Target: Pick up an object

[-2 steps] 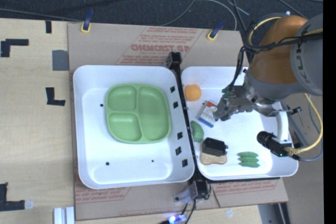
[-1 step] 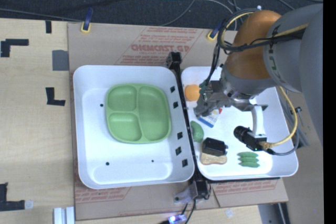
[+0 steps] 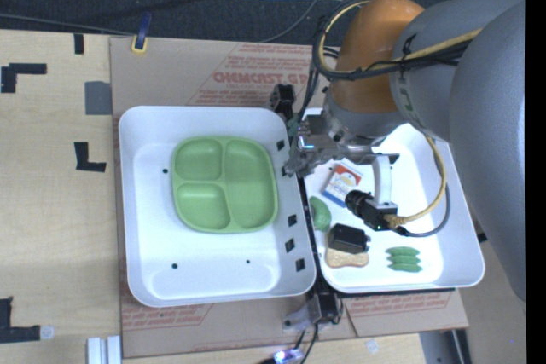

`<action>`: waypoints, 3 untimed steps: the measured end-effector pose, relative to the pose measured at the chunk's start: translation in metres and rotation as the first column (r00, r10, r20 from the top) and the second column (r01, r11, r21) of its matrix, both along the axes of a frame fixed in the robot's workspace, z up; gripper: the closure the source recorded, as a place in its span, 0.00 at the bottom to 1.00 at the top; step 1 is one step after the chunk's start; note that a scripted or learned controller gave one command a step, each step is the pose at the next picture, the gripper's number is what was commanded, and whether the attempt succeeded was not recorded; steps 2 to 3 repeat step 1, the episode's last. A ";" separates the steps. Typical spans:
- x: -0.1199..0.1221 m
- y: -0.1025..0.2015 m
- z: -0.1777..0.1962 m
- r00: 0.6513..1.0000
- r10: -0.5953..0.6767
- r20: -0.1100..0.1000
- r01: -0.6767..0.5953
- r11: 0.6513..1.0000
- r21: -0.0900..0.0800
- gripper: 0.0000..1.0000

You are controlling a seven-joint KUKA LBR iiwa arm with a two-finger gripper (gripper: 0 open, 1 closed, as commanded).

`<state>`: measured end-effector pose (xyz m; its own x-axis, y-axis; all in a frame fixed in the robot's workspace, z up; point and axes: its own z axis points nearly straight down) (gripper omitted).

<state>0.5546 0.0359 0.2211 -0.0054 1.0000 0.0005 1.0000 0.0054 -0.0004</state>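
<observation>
From the overhead camera I see the gripper (image 3: 300, 151) low over the wall between the two bins, nothing visibly in it, and I cannot tell its state. The likely picks lie in the right bin (image 3: 452, 268): a small carton (image 3: 342, 183), a green piece (image 3: 320, 213), a black block (image 3: 348, 237), a tan biscuit (image 3: 346, 258) and a pea pod (image 3: 403, 259). The green divided plate (image 3: 225, 184) sits in the left bin (image 3: 145, 209), so I judge the pick not yet made.
</observation>
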 end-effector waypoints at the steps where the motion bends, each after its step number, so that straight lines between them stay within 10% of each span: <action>1: 0.021 0.047 -0.009 1.000 0.000 -0.001 0.000 1.000 0.000 1.00; 3: 0.021 0.047 -0.009 1.000 0.000 -0.001 0.000 1.000 0.000 1.00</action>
